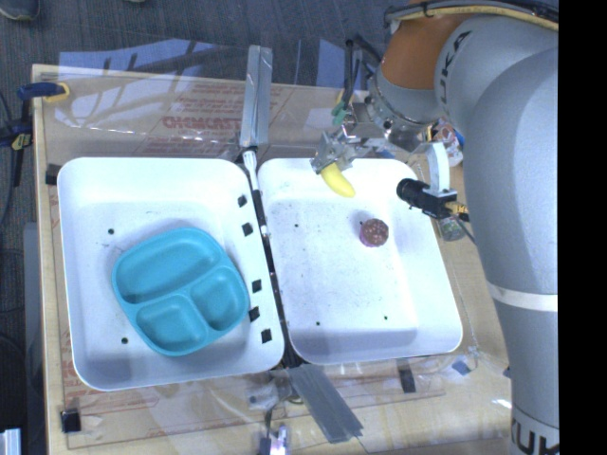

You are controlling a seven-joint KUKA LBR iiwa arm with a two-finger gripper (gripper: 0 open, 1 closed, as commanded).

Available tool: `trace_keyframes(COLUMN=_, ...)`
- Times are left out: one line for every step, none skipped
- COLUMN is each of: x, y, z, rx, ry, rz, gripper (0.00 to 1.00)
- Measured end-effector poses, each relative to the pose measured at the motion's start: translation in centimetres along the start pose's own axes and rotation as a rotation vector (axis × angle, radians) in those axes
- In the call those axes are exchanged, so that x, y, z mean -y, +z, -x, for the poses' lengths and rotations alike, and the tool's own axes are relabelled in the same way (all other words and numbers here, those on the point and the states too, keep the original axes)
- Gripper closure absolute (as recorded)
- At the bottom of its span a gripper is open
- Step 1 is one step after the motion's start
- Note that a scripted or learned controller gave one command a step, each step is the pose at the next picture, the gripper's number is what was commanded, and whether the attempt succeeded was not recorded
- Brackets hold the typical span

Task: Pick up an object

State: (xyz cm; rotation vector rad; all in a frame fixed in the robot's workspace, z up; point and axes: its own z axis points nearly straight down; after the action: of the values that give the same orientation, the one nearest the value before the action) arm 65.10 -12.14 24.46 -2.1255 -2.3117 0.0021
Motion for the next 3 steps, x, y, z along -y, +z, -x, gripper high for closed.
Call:
trace_keyframes(x=5.6, y=14.1, z=1.2, rx=-0.002, ry=-0.17, rz=-0.003, gripper=1.0)
trace_keyframes(x=5.5, y=5.2, z=-5.5, rx=-0.001, ry=-0.134, rz=0.0, gripper=1.0)
trace_keyframes(x=-1.7, y=5.4, z=-14.9, rx=0.0, ry=-0.044, rz=-0.002, gripper=1.0)
